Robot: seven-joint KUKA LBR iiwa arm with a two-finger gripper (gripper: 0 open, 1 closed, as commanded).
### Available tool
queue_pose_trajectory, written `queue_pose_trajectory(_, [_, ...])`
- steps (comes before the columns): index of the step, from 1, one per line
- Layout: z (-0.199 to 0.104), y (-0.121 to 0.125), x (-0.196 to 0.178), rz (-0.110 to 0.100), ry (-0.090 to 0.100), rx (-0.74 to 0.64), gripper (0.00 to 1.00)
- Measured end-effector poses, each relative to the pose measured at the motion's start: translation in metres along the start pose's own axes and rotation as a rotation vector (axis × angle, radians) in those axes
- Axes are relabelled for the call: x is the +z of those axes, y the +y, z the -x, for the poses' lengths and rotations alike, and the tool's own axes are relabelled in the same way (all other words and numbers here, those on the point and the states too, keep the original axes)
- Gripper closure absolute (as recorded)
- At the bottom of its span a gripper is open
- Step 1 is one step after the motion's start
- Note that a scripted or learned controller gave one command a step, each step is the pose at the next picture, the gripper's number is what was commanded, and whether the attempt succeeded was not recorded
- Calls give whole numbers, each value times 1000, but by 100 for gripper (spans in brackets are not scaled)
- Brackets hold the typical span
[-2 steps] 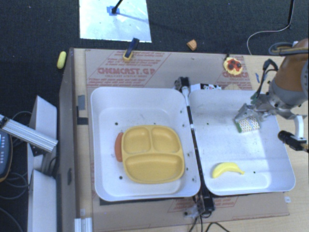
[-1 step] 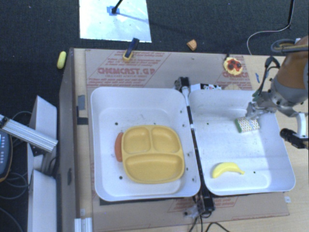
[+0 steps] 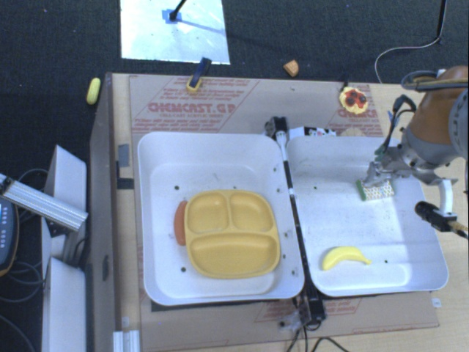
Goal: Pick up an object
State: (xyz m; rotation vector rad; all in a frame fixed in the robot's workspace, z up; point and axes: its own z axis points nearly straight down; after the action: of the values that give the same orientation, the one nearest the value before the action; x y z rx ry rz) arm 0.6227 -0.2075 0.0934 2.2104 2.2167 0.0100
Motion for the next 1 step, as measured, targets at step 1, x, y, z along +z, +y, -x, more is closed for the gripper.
queue_pose_trajectory(1, [-1, -8, -6, -4, 0, 1, 100])
